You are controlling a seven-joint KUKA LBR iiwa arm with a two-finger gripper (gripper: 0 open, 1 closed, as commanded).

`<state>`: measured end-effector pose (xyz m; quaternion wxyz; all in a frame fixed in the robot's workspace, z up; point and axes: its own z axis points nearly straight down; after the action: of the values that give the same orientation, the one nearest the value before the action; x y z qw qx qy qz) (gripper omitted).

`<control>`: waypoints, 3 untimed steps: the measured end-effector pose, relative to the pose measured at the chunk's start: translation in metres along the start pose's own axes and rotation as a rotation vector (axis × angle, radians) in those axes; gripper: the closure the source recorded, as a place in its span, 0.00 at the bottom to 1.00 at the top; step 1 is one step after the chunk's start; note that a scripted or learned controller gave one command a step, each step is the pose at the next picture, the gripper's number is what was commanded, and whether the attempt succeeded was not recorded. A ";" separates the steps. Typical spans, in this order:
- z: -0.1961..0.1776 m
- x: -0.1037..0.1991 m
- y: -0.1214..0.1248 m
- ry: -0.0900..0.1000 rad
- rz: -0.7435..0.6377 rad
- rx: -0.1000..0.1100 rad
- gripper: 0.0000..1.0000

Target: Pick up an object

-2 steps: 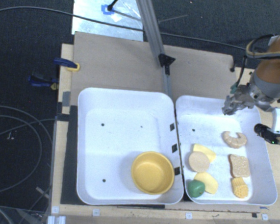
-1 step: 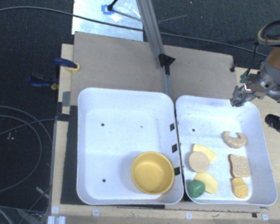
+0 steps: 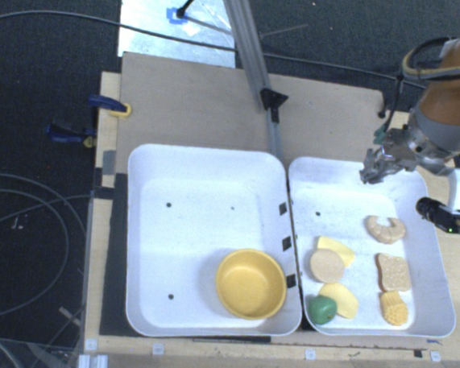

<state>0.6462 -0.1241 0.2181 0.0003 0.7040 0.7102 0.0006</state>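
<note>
My bench [image 3: 197, 103] is a tan board carrying 2 shallow white bins side by side, the left bin [image 3: 142, 211] touching the right bin [image 3: 328, 176] along a seam marked by 3 small black clips [image 3: 286, 243]. A grey metal pole [image 3: 248, 35] slants down from the top edge to a black bracket [image 3: 273, 99] just behind the seam. At the board's left edge sit a blue-and-yellow clamp [image 3: 108, 105] and a second blue clamp [image 3: 69, 133]. Thin cables [image 3: 40, 226] loop over the dark carpet [image 3: 41, 40].
</note>
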 end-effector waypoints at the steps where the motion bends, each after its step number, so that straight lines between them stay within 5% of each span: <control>1: 0.000 0.036 -0.028 0.001 0.000 0.002 1.00; 3: 0.003 0.132 -0.069 0.002 -0.002 0.001 1.00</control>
<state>0.5760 0.0071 0.2149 -0.0010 0.7034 0.7108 0.0009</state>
